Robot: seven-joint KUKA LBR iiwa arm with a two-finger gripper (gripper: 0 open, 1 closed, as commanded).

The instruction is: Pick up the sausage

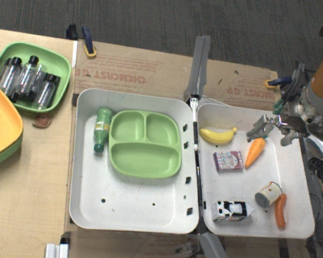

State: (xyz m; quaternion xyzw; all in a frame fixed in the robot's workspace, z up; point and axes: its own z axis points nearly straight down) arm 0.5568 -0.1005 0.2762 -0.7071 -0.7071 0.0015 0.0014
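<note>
Over the far right corner of the right bin (307,228), my pincer (262,128) hangs with its fingers spread and nothing between them. Just below it on the bin floor lies a carrot (254,151), tilted with its thick end toward me; a banana (217,135) lies to the left of that, and a small pink packet (228,160) sits near the two.

The sausage (280,211), the thing I am meant to lift, lies at the near right of this same bin, a slim orange-red piece running near to far. It lies right against a short grey can (268,195) tipped on its side, so close that they may be touching. A black-and-white carton (232,211) rests to the left of them, by the near rim.

By my reckoning the job is barely begun: no grasp is made, the sausage lies untouched, and I hover well apart from it, nearer the carrot. What remains is to travel toward the near right, descend, close on it and lift.

Beyond, the left bin (128,212) holds a green divided plate (145,143) and a green bottle (101,128). Red lettering on the cardboard (121,75) behind the bins appears upside down; I cannot read it with confidence. The packet's print is too small to make out.
</note>
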